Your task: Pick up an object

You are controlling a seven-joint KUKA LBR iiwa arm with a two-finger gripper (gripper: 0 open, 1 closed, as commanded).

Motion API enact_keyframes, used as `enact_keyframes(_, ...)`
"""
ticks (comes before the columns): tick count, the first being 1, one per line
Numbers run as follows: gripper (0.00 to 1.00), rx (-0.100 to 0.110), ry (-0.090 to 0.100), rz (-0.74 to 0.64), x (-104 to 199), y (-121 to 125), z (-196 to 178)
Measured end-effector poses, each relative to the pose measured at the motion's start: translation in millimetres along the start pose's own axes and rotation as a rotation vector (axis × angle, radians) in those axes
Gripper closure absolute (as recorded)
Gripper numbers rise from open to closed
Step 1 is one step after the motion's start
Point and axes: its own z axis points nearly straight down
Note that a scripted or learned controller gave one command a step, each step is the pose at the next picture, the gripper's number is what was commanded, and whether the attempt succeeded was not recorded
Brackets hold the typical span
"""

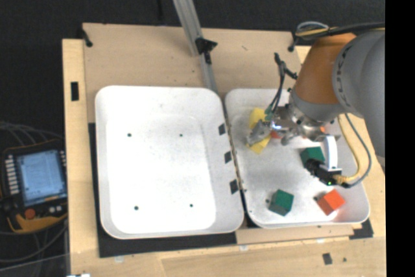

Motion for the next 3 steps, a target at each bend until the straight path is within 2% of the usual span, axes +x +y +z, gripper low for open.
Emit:
enact_keyframes(1,0.00,-0.006,0.000,0.000,-2,1,33)
enact_keyframes(2,1.00,-0.007,0.003,0.007,-2,1,22)
enact_keyframes(3,1.00,-0.013,0.002,-0.006,5,1,-40)
